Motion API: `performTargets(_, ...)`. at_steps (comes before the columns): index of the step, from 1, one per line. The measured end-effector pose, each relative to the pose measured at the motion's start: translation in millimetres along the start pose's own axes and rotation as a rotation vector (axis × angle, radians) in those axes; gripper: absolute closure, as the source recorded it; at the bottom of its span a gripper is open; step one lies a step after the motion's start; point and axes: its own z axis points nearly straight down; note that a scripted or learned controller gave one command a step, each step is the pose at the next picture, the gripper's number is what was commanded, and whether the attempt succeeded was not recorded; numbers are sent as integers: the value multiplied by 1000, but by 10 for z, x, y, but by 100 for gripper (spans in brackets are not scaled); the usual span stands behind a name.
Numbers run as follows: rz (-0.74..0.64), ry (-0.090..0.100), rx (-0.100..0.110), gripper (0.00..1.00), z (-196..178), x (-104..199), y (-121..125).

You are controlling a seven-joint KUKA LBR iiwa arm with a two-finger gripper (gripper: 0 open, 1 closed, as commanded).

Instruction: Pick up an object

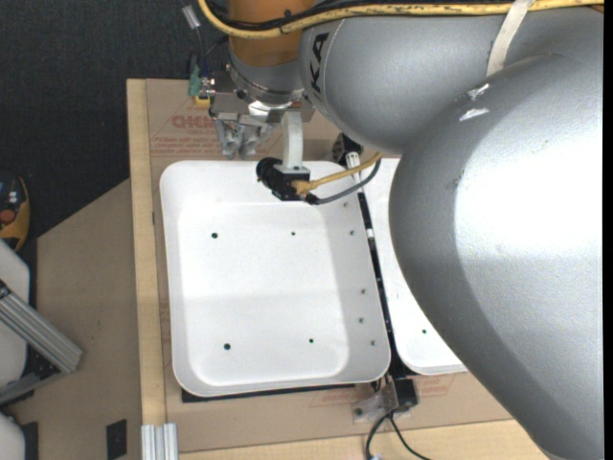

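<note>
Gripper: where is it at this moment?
In the camera view the gripper sits upper left of centre, over the far rim of the left bin.

**Inspector:** Bins?
**Clerk:** Left bin (182, 257) white, its floor marked with small dark dots. Right bin (426, 348) white.
**Inspector:** Robot?
**Clerk:** Arm (498, 209) grey, with an orange band (273, 8). Gripper (239, 147) dull silver.
**Inspector:** Bench?
**Clerk:** Bench board (148, 257) tan, printed with faded red lettering (190, 123).
</note>
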Motion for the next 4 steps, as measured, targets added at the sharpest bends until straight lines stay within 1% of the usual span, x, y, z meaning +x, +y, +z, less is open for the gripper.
performTargets(1,10,-1,-11,100,-579,-231,21)
performTargets(2,13,-2,-13,100,-1008,-617,18)
performTargets(3,4,-2,5,100,-306,-76,-287)
performTargets(4,13,-2,-11,100,-852,-521,-286)
